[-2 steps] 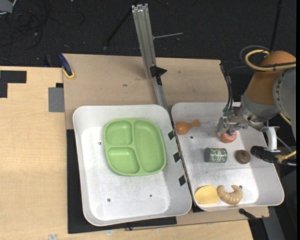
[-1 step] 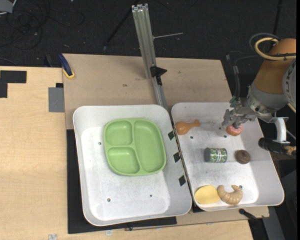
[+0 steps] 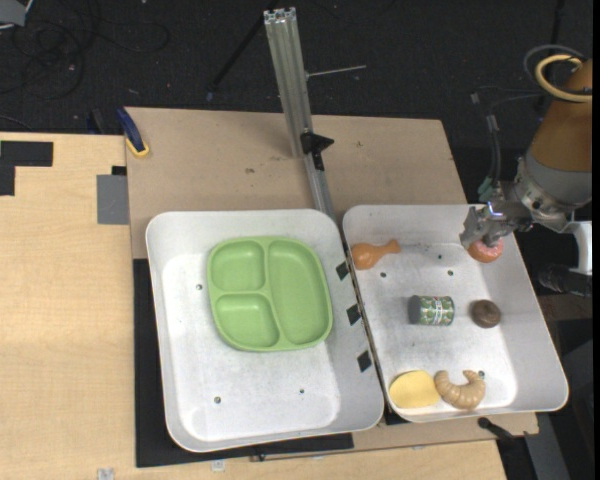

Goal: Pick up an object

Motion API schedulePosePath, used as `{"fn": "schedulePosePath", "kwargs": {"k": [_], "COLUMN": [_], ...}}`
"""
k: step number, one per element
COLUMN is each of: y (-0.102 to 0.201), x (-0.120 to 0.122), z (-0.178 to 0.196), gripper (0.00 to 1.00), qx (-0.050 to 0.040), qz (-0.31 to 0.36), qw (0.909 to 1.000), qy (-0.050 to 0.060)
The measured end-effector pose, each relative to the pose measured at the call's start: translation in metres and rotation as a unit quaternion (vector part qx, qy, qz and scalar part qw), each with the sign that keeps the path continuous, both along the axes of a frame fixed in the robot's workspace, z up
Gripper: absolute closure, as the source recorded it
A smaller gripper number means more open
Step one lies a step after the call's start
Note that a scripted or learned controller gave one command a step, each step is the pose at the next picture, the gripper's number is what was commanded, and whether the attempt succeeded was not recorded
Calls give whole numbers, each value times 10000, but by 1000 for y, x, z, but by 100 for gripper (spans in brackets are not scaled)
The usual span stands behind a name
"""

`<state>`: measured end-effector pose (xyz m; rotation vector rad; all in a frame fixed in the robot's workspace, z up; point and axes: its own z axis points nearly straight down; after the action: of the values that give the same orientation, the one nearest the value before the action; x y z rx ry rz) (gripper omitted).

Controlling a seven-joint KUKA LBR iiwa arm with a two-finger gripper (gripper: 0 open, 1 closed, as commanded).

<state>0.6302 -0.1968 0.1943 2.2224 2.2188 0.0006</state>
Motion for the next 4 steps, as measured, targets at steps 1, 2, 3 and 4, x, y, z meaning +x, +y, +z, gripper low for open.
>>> {"fn": "schedulePosePath", "kwargs": {"k": [1,2,3,4], "y": [-6,-7,38,90], "x": [-7,-6,3,5], "z": [56,77,69,73], "gripper": [100,100,100,100], "qx": [-2,4,6,12], "qz": [5,12,22,32], "qw": [10000,10000,10000,10000], "qy": [-1,3,19,23]}}
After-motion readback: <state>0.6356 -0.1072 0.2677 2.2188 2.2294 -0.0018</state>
